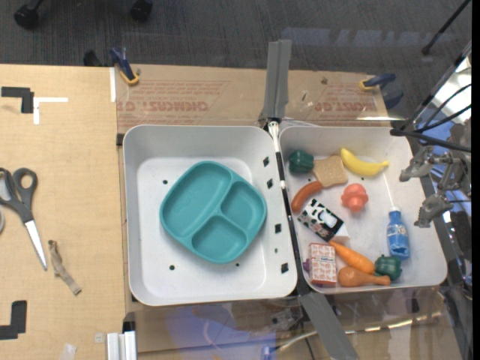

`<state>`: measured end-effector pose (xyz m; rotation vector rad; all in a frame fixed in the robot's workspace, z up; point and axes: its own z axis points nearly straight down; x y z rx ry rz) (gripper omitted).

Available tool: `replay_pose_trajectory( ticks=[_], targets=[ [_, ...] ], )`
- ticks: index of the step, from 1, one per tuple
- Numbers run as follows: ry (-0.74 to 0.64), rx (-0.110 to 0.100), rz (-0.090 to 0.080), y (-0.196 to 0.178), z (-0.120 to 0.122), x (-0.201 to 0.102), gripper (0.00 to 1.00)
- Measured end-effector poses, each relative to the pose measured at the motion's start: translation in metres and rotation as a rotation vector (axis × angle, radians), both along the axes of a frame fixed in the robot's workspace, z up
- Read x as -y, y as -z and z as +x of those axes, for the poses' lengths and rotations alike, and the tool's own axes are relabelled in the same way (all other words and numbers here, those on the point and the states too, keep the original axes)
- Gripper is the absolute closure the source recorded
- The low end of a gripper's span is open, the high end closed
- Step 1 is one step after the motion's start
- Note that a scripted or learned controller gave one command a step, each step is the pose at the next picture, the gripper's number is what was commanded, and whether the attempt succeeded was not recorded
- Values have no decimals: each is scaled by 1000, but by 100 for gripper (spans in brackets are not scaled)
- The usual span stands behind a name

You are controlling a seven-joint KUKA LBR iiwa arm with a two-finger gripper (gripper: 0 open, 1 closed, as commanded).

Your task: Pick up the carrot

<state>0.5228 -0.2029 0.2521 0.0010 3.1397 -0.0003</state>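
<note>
The carrot (352, 257) is orange and lies slantwise near the front of the right bin (420, 276). Its thick end meets a green leafy top (388, 267). It rests against a second orange piece (357, 277) just in front of it and a pink carton (322, 264) to its left. My gripper (420, 193) hovers over the right bin's right wall, well to the right of and behind the carrot. Its two grey fingers (412, 172) stand apart, open, with nothing between them.
The right bin also holds a blue bottle (397, 235), a pink fruit (355, 196), a banana (364, 163), a bread slice (330, 171), a green pepper (301, 160), a sausage (305, 195) and a black-and-white carton (321, 217). A teal divided plate (214, 212) lies in the left bin (142, 223). Scissors (26, 208) lie on the bench at the left.
</note>
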Motion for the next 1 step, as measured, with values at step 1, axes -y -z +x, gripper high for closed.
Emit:
replay_pose_trajectory(
  ticks=[1],
  targets=[
    [-97,20,-7,154,-38,-67,0]
  ],
)
